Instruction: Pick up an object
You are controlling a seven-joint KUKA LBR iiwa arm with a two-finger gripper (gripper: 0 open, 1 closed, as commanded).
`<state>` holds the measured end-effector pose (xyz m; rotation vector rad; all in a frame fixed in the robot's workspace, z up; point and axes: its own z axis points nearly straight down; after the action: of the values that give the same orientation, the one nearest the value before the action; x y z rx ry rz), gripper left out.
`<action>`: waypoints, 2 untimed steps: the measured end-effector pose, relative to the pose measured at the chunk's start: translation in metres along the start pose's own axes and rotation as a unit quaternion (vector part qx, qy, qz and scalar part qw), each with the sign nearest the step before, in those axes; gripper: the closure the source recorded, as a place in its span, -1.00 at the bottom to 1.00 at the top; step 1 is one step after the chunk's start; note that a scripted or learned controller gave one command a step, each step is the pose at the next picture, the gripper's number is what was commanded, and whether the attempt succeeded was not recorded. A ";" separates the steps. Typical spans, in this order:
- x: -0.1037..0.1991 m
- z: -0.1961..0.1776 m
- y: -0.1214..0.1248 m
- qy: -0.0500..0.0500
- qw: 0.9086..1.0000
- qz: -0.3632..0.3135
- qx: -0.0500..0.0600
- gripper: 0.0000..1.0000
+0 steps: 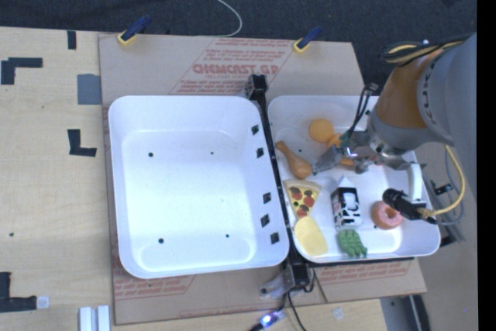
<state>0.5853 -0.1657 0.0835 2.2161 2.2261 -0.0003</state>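
The right bin (288, 111) holds several toy foods. An orange ball (321, 129) lies near the back. A brown drumstick (294, 157) lies by the divider. In front of it are a pizza slice (302, 197) and a yellow lemon-like piece (311, 236). A black-and-white can (346, 207), a green broccoli piece (352, 243) and a pink donut (385, 216) lie toward the front right. My gripper (328, 161) reaches in from the right, low over the bin, its tips between the drumstick and the can. Nothing shows between its fingers.
The left bin (186, 182) stands beside the right one, joined by a black divider (267, 159). Both rest on a cardboard sheet (225, 62) held by blue-and-yellow clamps. A cable (221, 0) runs at the back. The arm's grey body and orange band (403, 101) overhang the right bin's edge.
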 end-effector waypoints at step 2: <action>-0.007 -0.001 0.054 0.000 1.000 0.002 0.000 -1.00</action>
<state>0.6389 -0.1721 0.0842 2.2199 2.2231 -0.0002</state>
